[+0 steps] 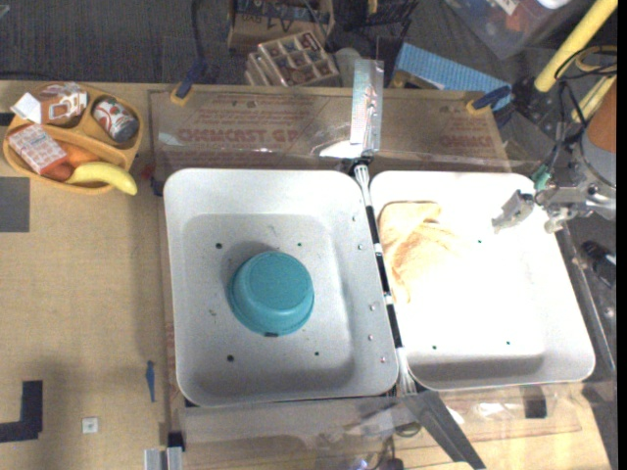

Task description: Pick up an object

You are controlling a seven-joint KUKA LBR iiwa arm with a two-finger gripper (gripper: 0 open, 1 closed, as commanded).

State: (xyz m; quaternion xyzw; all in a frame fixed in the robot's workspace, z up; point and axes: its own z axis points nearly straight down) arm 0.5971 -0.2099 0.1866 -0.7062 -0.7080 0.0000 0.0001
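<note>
The job has not really started yet. Nothing is picked up.

The claw point(526, 211) is at the right side of the right bin point(490, 355), up near its top corner. It is small and blurry here, so I cannot tell how wide it is. Nothing seems to be in its grip.

There are two white bins on the tabletop point(78, 302), side by side. The left bin point(196, 204) has one thing in it: a teal bowl point(272, 293), sitting upside down near the middle. The right bin has one thing too: a pale yellow cloth point(413, 240), crumpled up against the left wall, near the top. The cloth is well apart from the claw. The bowl is even farther away, in the other bin.

So there are two things to choose from, one bowl and one cloth. My guess is that the cloth is the closer pick, since it is in the same bin as the claw. All the work is left: move over a thing, go down, grab it and lift it.

Off to the far left there is one yellow tray point(29, 160) with toy food, and one banana point(104, 175) on it.
</note>
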